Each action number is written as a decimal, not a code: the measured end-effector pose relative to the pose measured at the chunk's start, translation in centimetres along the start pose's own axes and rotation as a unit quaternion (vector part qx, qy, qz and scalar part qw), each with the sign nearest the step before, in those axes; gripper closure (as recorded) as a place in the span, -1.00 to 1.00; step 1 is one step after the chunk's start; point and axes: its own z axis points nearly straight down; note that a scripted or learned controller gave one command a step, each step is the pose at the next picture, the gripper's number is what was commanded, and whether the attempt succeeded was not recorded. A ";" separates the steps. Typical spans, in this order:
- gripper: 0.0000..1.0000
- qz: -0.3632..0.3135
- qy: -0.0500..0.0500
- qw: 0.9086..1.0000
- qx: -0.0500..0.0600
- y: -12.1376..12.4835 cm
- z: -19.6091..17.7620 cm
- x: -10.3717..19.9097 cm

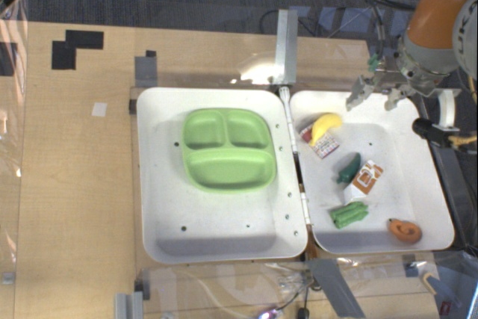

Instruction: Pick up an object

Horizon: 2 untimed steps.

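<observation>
Orange toy (405, 230) and other items lay unpicked; gripper (377, 93) hovered above the right bin (429, 168), jaws wide, empty.

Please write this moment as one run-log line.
tool: open, above right bin far edge | held: nothing | nearest: banana

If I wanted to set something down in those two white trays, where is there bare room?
Left bin: bare floor all round the green plate, widest along the near edge. Right bin: bare on its right, beyond the carton. Crowded from banana down to green toy.
</observation>
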 end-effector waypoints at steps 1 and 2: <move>-1.00 -0.026 -0.002 1.000 -0.010 -3.4 10.2 1.4; -1.00 -0.127 -0.004 0.992 -0.019 -5.9 10.4 -1.6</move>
